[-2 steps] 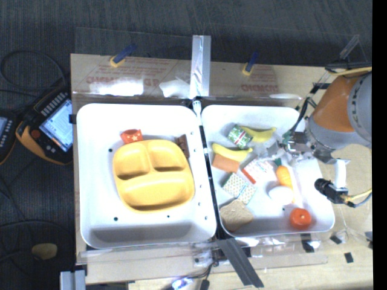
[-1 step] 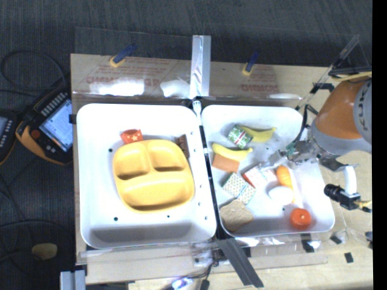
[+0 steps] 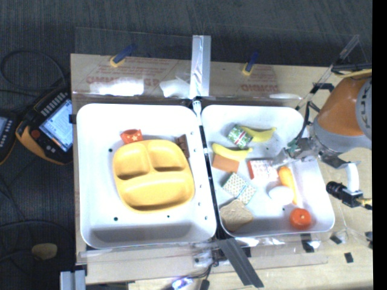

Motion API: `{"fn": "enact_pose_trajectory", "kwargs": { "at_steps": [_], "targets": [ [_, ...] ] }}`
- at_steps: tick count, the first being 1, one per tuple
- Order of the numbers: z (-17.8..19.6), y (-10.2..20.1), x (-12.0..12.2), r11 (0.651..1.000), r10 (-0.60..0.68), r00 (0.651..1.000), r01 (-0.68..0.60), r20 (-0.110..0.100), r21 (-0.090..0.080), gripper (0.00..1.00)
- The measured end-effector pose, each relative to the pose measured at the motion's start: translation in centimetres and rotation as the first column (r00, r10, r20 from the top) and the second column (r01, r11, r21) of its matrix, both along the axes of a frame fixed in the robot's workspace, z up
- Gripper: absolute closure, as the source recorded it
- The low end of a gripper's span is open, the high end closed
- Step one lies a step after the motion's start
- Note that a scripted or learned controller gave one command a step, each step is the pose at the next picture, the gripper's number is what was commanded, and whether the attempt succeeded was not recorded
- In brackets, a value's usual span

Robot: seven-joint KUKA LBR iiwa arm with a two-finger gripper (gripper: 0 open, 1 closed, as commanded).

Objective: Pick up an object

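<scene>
My right bin (image 3: 314, 219) is crowded, and that is the main risk: whatever I reach for has a neighbour close enough to be nudged or caught along with it. Nearest the front edge, the slice of bread (image 3: 236, 215) lies in the front left corner and the tomato (image 3: 300, 217) sits in the front right corner, tight to the wall, where one finger could strike the rim before the other reaches it. Just behind, the white egg (image 3: 279, 193) touches the carrot (image 3: 286, 179); both are round and could roll or squirt out of a pinch. The checked packet (image 3: 239, 187) and the red-and-white carton (image 3: 260, 170) lie flat, hard to get under. Farther back, the orange wedge (image 3: 225, 161) lies by the divider, then the green can (image 3: 240, 136) and the banana (image 3: 261, 134) touch each other near the back edge.

My gripper (image 3: 297, 148) is low at the bin's right wall, past the carton and carrot, with my orange-banded wrist (image 3: 338, 110) behind it outside the rim. I cannot tell how far my jaws stand apart, and I see nothing held between them.

The left bin (image 3: 91, 180) carries a yellow tray (image 3: 154, 174).
</scene>
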State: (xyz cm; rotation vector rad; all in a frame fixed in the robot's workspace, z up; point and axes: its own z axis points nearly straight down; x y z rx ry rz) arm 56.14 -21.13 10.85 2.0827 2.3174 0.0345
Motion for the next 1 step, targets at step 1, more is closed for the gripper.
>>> {"fn": "enact_pose_trajectory", "kwargs": {
  "at_steps": [1],
  "targets": [
    [9.23, 2.64, 1.81, 0.997, -0.079, 0.996, 0.079, -0.034, -0.002, 1.00]
  ]
}}
